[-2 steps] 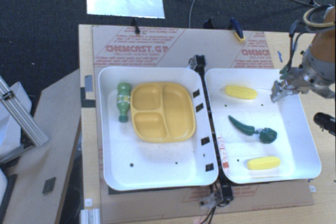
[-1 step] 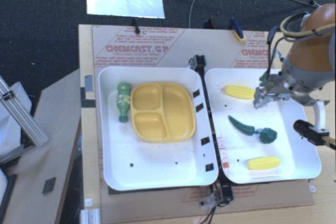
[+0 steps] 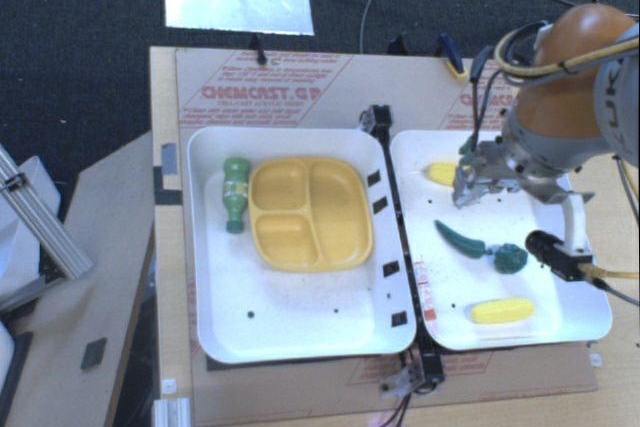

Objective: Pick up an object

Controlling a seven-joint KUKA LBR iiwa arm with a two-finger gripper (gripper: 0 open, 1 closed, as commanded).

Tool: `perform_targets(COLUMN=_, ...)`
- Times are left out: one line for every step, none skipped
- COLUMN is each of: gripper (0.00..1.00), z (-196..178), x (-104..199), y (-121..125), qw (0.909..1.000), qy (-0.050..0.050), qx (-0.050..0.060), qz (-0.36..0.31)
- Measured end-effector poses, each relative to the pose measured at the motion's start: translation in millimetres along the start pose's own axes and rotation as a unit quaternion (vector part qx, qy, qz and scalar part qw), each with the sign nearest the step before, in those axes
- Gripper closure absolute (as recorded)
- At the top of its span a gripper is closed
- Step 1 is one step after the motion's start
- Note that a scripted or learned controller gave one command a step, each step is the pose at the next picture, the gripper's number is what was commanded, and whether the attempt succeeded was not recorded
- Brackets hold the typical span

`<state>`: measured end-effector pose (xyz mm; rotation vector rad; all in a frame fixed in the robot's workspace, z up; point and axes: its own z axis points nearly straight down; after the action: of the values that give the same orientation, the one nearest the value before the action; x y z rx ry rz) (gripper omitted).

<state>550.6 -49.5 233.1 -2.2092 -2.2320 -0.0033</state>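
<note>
In the right bin [image 3: 560, 330], my gripper [image 3: 466, 191] hangs near the far left part, just right of a small yellow piece [image 3: 438, 174] that it partly hides. Nothing shows held in it. Below it lies a dark green, pepper-like piece [image 3: 459, 239], with a green broccoli-like lump [image 3: 511, 258] at its right end. A yellow oblong piece [image 3: 502, 311] lies near the bin's front edge.
The left bin [image 3: 215, 315] holds a yellow divided plate [image 3: 308, 213] and a green bottle [image 3: 235, 194] lying at its left. A black divider strip [image 3: 392, 215] runs between the bins. The arm's orange band [image 3: 575, 65] looms over the right bin's far right.
</note>
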Motion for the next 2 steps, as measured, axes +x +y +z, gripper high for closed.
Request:
perform_targets(gripper=1.0, z=0.7, x=46.5, y=-4.5, qw=1.0, qy=0.0, qx=0.001, qz=0.0)
perform_targets(gripper=1.0, z=-0.4, x=108.3, y=-20.7, qw=1.0, qy=0.0, qx=0.001, qz=-0.001)
